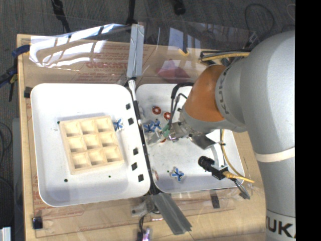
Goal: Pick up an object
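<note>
tool (170, 132) low in the right bin (193, 185) among small blue and green pieces (152, 127); can't tell its state. centre over one piece, then lift straight.

One fixed camera above the bench looks down at a slant on both shallow white plastic bins (45, 185), the bulky grey arm (266, 94) looming close at right

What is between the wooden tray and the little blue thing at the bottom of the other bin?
The bins' touching rims, bearing black clips, lie between the wooden tray and the blue jack.
</note>
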{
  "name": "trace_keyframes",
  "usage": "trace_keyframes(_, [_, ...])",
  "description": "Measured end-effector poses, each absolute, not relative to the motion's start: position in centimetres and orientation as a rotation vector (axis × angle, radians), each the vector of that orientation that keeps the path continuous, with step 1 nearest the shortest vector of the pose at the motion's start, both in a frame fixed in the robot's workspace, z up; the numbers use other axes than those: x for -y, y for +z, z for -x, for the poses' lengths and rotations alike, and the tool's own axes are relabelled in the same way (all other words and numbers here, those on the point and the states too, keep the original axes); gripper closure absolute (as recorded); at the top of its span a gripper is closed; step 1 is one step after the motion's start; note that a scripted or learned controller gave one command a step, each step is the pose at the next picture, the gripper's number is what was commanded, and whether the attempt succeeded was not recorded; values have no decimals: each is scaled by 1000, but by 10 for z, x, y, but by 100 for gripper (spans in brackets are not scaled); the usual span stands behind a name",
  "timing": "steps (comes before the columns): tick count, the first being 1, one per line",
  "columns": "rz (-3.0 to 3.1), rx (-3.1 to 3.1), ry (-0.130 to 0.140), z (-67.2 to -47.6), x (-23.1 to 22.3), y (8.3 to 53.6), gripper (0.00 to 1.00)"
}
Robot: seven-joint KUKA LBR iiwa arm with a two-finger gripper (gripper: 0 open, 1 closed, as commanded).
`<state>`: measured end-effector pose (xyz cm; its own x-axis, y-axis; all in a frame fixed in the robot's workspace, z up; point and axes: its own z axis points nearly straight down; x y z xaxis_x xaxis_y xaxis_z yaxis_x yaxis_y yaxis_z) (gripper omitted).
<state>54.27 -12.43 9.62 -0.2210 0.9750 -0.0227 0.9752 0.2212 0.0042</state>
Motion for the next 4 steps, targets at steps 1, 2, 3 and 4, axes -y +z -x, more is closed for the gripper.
trace_keyframes(1, [-2021, -2394, -6, -606, 127, 95, 0])
trace_keyframes(2, [-1878, -2500, -18, -657, 124, 97, 0])
trace_keyframes(3, [-1867, -2516, -7, -658, 117, 107, 100])
trace_keyframes(4, [-1867, -2513, -10, -658, 119, 107, 0])
